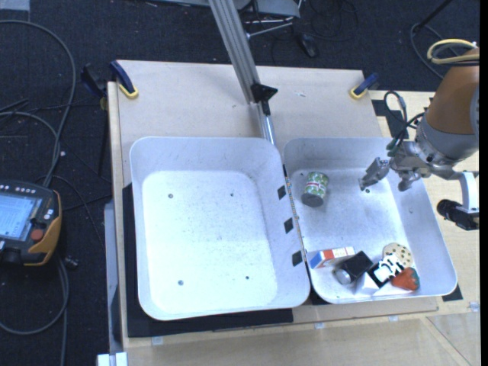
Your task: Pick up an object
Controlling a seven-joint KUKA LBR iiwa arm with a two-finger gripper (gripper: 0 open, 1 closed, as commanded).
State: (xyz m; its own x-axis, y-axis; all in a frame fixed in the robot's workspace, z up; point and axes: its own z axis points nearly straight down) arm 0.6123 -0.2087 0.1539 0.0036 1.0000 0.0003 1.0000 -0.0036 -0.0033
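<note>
The gripper (390,175) hangs over the right bin (427,227) at its two o'clock corner, fingers spread and holding nothing. A small can (314,188) lies at ten o'clock; a cluster of objects (370,267) sits near six.

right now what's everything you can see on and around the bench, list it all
bins: two, white, side by side on the bench
can: one, green and grey, lying in the right bin's upper left
box: one, red, white and blue, near the right bin's front edge
cluster: a few small items, black, white, tan and red, in the right bin's front right corner; too jumbled to count exactly
clamps: two, blue and yellow, at the bench's far corners
pendant: one, grey and orange, on the floor left of the bench
arm: one, grey with orange band, reaching in from the right
hand: one, grey, over the right bin's upper right
</note>
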